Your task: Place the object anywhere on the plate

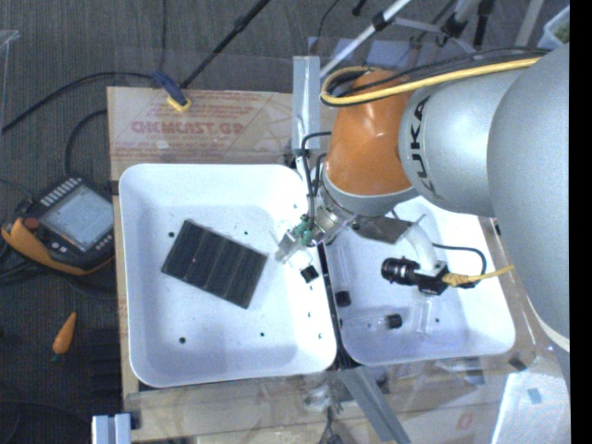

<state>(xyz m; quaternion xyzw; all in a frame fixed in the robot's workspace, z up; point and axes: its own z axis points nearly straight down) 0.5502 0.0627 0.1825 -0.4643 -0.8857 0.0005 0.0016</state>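
Camera view: grey KUKA arm w/ orange band (pixel 365 146) reaches in from the right, and its gripper (pixel 301 239) sits low over the seam between the two bins, at the right edge of the left shallow white bin (pixel 185 336). Can't tell whether the claw is apart, together or clamped on sth, since the tip is small and partly under the wrist. A small pale-green bit (pixel 294 240) shows right at the tip; could be the object, could be part of the tool, can't say which. A small black piece (pixel 308 273) lies just below the tip, near the seam.

The black ribbed rectangular plate (pixel 215 263) lies flat and tilted in the left bin, to the left of the gripper and apart from it, w/ nothing on it. The right shallow white bin (pixel 462 336) holds a black cylindrical part (pixel 400 269) on a yellow cable, plus a few small dark bits.

Step in hand, as I judge it: pick or early carry at the seam; placing not yet done.

Next move calls for: if sth is held, a short travel left across bare bin floor till the tip is over the plate's ribs, then lower & release. If nothing is held, re-grasp first. Plate is broad, so aim is forgiving; a tiny object could slip into a groove
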